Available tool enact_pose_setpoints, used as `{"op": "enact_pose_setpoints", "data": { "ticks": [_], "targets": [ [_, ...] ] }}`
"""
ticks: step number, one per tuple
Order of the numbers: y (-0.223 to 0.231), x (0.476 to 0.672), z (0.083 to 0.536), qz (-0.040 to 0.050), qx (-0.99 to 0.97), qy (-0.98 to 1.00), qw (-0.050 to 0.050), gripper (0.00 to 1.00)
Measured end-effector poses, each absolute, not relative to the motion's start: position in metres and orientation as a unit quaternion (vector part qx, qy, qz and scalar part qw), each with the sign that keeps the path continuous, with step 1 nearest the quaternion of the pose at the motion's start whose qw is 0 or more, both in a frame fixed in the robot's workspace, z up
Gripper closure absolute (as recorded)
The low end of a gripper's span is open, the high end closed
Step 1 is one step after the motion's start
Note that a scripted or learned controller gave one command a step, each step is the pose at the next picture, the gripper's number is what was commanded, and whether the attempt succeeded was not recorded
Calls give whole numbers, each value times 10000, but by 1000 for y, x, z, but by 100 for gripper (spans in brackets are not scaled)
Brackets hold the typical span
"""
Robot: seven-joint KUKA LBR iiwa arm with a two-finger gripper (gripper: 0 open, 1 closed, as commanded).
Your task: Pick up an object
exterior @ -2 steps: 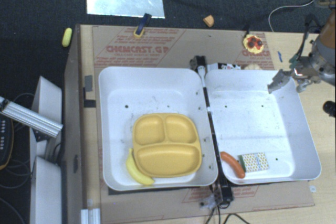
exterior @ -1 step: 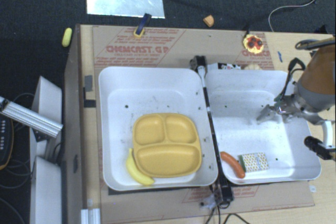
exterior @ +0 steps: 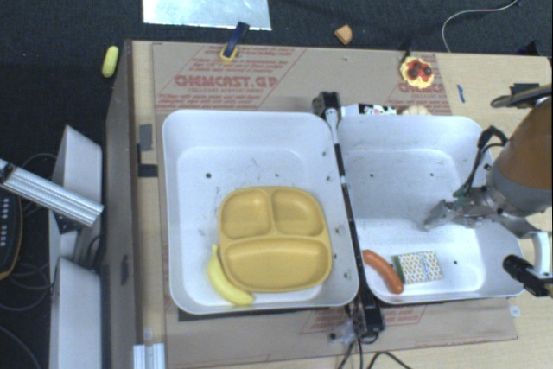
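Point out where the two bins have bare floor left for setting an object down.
Left bin: bare along the far side, behind the yellow plate; its near half is crowded by plate and banana. Right bin: bare across the far and middle floor, left of the gripper; the near edge holds the sausage and patterned sponge.

Both white bins (exterior: 259,134) look like smooth, slightly glossy plastic; the yellow divided plate (exterior: 275,238) is matt plastic, and the table (exterior: 225,78) is printed brown cardboard.
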State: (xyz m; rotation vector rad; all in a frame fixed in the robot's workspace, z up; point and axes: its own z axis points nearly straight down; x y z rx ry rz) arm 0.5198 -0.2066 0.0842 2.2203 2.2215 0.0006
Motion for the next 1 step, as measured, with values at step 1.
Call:
{"op": "enact_pose_setpoints", "data": {
  "ticks": [1],
  "targets": [
    [-135, 586, 114, 12, 7059, 7083, 10, 0]
  ]
}}
